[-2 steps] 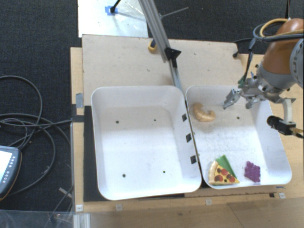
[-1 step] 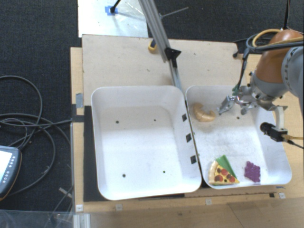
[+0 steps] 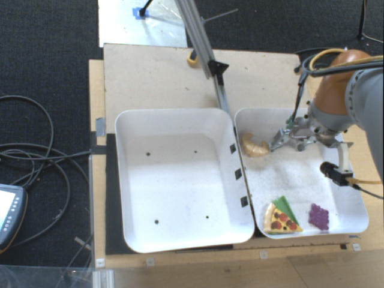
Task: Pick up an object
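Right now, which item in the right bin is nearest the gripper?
The tan croissant, just left of the gripper. The pizza slice and purple grapes lie at the bin's near edge.

three objects, all in the right bin (image 3: 355,212). croissant (image 3: 254,146): tan, curved, lies flat near the bin's left wall in the upper part, with the gripper (image 3: 277,141) just beside its right end; contact unclear. pizza slice (image 3: 281,218): yellow wedge with red dots and a green edge strip, flat at the bin's lower edge, point facing up-left. grapes (image 3: 318,216): small purple bunch, just right of the pizza slice, apart from it, also near the lower edge. croissant is well apart from the other two.
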Controlling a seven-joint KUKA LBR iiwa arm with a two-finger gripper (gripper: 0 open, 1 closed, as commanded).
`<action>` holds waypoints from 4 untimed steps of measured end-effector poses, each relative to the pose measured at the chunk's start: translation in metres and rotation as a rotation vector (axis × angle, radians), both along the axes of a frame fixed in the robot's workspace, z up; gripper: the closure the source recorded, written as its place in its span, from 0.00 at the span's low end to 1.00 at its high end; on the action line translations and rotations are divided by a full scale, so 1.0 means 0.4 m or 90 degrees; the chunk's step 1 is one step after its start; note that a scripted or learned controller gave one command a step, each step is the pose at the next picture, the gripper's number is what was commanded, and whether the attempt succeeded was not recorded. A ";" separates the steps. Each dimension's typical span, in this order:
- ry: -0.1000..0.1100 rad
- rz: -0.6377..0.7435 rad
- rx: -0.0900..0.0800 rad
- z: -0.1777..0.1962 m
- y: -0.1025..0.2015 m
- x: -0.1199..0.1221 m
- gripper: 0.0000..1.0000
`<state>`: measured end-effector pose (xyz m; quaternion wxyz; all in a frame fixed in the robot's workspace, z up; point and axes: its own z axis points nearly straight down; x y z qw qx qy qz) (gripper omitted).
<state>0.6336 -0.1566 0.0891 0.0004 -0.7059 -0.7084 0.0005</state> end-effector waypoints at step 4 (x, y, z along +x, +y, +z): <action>-0.004 0.002 -0.001 0.329 0.017 0.033 1.00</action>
